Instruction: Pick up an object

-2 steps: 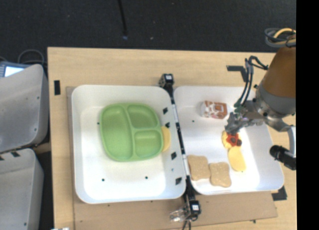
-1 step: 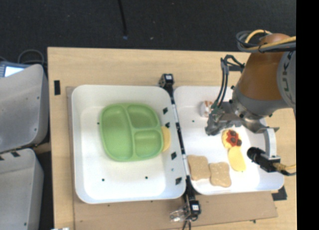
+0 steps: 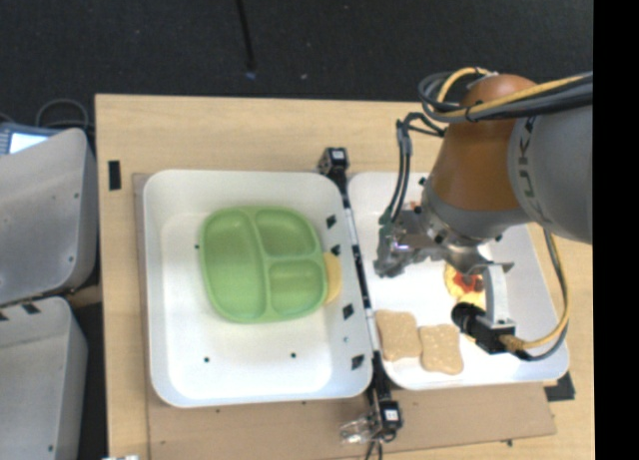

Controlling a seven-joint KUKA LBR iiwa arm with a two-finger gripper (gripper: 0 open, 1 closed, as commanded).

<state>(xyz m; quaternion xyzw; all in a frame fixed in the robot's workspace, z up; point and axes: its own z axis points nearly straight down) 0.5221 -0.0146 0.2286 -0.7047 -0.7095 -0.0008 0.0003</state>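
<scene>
While the arm (image 3: 479, 164) is hanging low over the right bin (image 3: 529, 363), its pincer (image 3: 399, 253) is sitting too hidden to tell its state. Two toast slices (image 3: 419, 341) are lying flat near the front wall, probably light and stiff; gripping across an edge seems best.

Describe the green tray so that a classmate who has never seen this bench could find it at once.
Start at the left white bin. Lying flat in it, toward its right wall, is the green divided tray. Three moulded compartments and a solid green colour set it apart from the tan toast-like pieces in the right bin.
</scene>
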